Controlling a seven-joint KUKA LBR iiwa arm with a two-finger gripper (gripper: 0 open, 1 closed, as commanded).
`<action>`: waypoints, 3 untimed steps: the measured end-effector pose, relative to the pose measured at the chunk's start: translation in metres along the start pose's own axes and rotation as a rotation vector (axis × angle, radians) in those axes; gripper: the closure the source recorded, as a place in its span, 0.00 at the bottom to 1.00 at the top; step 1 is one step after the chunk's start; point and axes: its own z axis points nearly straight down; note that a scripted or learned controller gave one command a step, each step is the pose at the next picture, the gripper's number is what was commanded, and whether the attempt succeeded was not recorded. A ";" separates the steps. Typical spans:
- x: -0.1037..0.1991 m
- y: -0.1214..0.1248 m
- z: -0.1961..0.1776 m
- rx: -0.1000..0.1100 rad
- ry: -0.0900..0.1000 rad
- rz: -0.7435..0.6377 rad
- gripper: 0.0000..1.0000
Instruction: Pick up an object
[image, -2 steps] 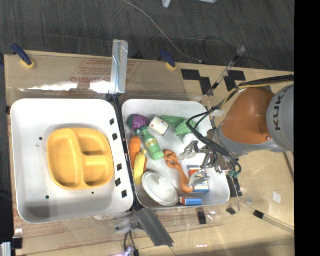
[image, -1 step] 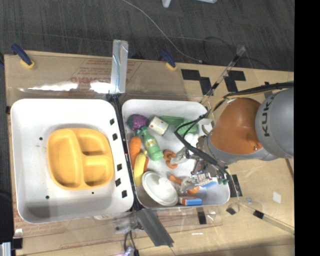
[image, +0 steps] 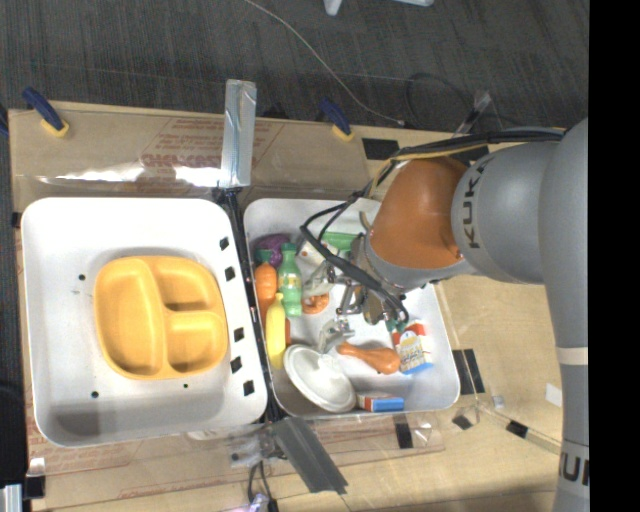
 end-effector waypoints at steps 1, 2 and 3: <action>-0.003 0.001 -0.012 0.001 -0.007 -0.007 1.00; -0.028 -0.082 -0.006 -0.002 0.008 -0.164 1.00; -0.028 -0.080 -0.006 -0.004 0.008 -0.166 0.00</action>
